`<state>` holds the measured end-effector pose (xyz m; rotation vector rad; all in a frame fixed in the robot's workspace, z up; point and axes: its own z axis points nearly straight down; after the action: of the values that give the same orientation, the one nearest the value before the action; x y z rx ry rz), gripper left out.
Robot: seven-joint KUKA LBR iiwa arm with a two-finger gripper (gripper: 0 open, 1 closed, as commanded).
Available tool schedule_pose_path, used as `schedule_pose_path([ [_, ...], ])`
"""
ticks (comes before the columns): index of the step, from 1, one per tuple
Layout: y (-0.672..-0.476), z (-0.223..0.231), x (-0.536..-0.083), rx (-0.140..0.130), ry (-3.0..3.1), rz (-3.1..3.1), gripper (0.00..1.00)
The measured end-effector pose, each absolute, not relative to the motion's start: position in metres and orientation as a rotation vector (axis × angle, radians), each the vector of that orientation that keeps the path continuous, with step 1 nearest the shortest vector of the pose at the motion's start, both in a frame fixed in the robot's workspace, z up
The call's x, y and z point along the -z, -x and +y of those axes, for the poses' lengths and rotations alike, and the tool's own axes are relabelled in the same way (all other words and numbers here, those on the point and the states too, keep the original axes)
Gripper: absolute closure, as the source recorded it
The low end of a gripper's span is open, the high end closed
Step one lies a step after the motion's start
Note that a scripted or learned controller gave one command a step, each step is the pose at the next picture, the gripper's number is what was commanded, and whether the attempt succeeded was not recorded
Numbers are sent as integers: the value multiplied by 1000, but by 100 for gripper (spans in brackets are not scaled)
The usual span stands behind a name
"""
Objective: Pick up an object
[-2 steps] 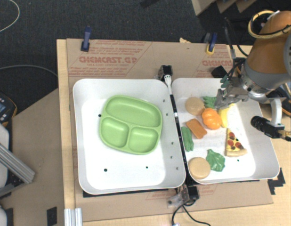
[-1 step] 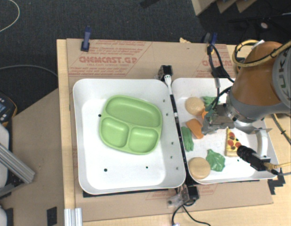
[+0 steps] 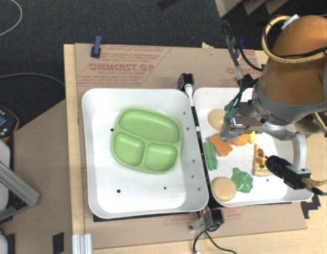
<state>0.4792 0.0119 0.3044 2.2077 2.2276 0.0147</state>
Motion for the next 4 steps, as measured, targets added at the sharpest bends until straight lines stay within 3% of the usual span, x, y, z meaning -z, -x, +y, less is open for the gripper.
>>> schedule_pose_path([
  [1, -479, -66, -286, 3, -2230, 2214, 100],
  [2, -498, -24, -178, 10, -2225, 2232, 100],
  [3, -480, 31, -264, -11, -2211, 2227, 100],
  [4, -479, 63, -270, -4, -2216, 2226, 100],
])
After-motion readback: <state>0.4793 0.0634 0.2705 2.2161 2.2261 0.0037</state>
